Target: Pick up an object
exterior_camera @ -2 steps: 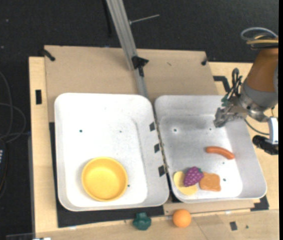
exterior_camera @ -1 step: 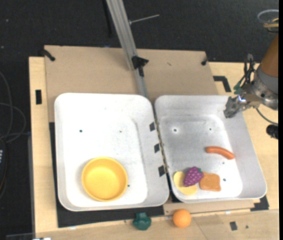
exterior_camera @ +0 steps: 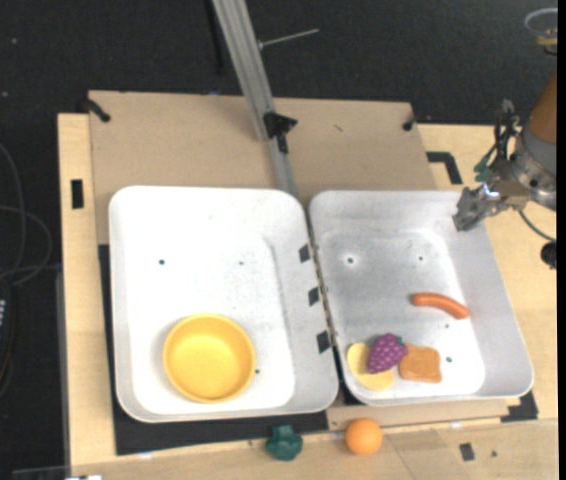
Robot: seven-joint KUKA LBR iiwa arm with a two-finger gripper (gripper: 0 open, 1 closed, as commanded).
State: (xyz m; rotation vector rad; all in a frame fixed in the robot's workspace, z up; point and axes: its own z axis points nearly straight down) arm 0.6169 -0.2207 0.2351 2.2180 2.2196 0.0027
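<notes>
The two-finger gripper [exterior_camera: 471, 208] is seen at the far right corner of the right-hand white bin [exterior_camera: 383, 230], just above its rim. Nothing is seen held in it; whether it stands open or closed cannot be told, since it appears small and blurred.

No single target is set by the task. The candidate objects are grouped along the near edge of the right-hand white bin: a thin orange sausage-shaped toy [exterior_camera: 440, 305] lies alone toward the right wall, and a purple plastic grape cluster [exterior_camera: 387, 350] rests on a pale yellow flat piece [exterior_camera: 366, 364], with an orange-brown toast-like piece [exterior_camera: 421, 365] touching the cluster on its right. All are well apart from the gripper.

A yellow plastic bowl [exterior_camera: 209, 357] sits in the near part of the left-hand white bin [exterior_camera: 203, 228]. A small orange ball [exterior_camera: 363, 436] and a dark green toy [exterior_camera: 284, 443] lie on the bench beyond the near rims.

Failure is judged likely if a descent is made into the clustered group, because neighbouring pieces may be struck or wedged together. The sausage-shaped toy may roll from closing fingers. A descent at the present position would probably meet the rim.
</notes>
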